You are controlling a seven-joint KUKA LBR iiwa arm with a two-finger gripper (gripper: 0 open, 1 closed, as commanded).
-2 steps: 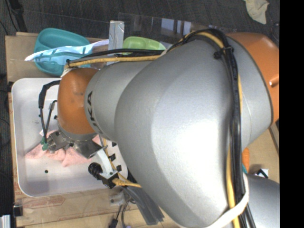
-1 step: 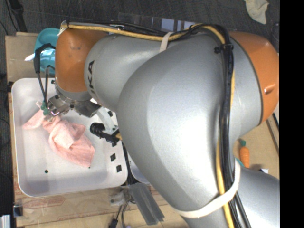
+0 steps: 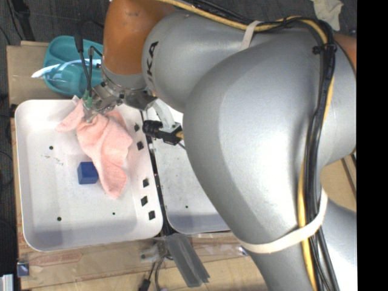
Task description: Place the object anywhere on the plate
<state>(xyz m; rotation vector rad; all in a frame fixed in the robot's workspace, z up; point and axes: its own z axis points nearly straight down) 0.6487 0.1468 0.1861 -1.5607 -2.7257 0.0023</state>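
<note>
A pink cloth [image 3: 108, 147] lies crumpled in the left white bin [image 3: 36, 223], with its top bunched up and gathered at my gripper [image 3: 91, 106]. The gripper sits over the bin's far edge and is shut on that bunched top of the cloth. The rest of the cloth trails down toward the bin's middle. A teal plate [image 3: 60, 62] rests on the bench just behind the left bin, up and left of the gripper. A small blue block [image 3: 87, 173] sits on the bin floor, touching the cloth's left edge.
The grey arm [image 3: 254, 132] with its orange band [image 3: 124, 26] covers most of the right bin [image 3: 182, 217]. The divider wall [image 3: 151, 180] between the bins runs just right of the cloth. A crumpled white rag [image 3: 324, 5] lies at the top right.
</note>
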